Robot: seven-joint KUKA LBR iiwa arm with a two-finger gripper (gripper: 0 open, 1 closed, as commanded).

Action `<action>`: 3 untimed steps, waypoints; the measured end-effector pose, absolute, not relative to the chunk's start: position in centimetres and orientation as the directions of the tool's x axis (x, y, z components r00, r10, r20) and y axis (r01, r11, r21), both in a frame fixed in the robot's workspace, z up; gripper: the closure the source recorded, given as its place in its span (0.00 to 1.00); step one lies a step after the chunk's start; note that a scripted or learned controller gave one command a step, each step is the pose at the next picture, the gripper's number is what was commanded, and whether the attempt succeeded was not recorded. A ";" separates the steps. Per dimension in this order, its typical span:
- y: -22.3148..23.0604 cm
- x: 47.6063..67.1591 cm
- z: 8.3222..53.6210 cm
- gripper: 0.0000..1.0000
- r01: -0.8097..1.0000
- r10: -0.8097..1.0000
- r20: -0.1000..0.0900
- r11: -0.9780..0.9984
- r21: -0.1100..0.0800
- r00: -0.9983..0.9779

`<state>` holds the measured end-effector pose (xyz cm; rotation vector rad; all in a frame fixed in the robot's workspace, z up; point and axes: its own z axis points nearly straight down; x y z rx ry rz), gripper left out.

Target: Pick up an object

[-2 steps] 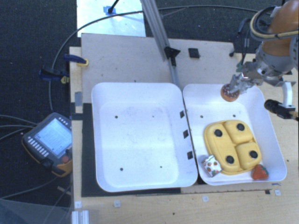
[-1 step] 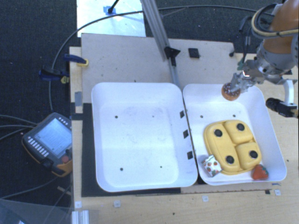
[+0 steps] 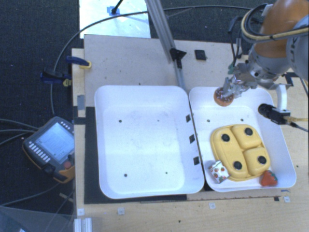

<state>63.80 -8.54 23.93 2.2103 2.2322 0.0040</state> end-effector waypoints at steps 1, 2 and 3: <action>-3.2 62.9 24.7 1.00 1.000 1.000 0.001 0.009 0.002 -0.009; 2.3 61.2 23.4 1.00 1.000 1.000 0.001 0.009 -0.001 -0.009; 7.4 59.4 22.1 1.00 1.000 1.000 0.001 0.009 -0.001 -0.009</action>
